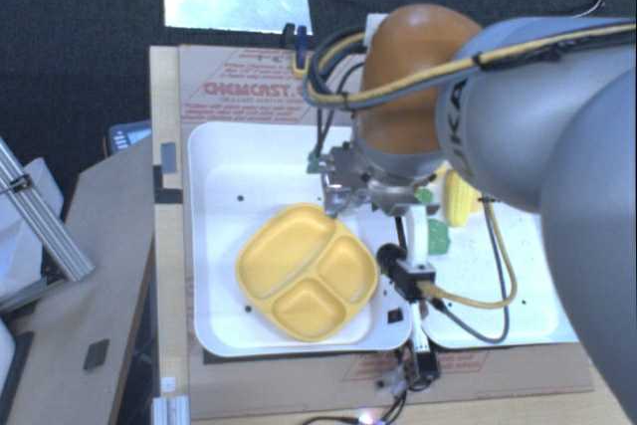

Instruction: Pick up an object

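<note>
A yellow plastic plate (307,272) with rounded corners and three compartments lies flat and right side up, turned so one corner points toward the near rim of the left white bin (224,159) that holds it. It sits in that bin's near right part, close to the right wall. Past that wall, in the neighbouring bin, lie a yellow corn cob (460,199) and, just beside it, a small green and white piece (436,236), both partly hidden by my arm.

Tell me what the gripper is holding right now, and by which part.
Cannot be told: the gripper sits at the yellow divided plate's upper rim, its fingertips hidden under the wrist.
</note>
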`<act>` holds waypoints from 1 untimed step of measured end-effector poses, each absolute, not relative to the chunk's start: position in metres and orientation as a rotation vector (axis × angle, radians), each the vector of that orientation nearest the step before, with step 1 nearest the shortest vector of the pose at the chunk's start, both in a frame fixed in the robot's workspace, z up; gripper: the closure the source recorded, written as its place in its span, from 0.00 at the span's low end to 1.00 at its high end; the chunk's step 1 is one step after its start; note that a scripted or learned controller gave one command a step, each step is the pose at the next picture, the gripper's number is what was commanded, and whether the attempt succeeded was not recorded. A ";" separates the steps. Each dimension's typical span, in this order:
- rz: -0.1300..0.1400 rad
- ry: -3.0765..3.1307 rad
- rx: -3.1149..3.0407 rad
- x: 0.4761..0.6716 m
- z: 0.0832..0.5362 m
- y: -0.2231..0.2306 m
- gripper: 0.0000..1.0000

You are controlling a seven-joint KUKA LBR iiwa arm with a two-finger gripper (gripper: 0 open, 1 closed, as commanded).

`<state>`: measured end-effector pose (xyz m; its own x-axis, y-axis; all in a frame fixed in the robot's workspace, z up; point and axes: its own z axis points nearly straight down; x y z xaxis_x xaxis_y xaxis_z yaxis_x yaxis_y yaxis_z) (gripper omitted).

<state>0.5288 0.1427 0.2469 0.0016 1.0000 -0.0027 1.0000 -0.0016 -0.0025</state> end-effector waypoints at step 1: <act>0.005 2.210 2.224 0.539 0.297 0.061 1.00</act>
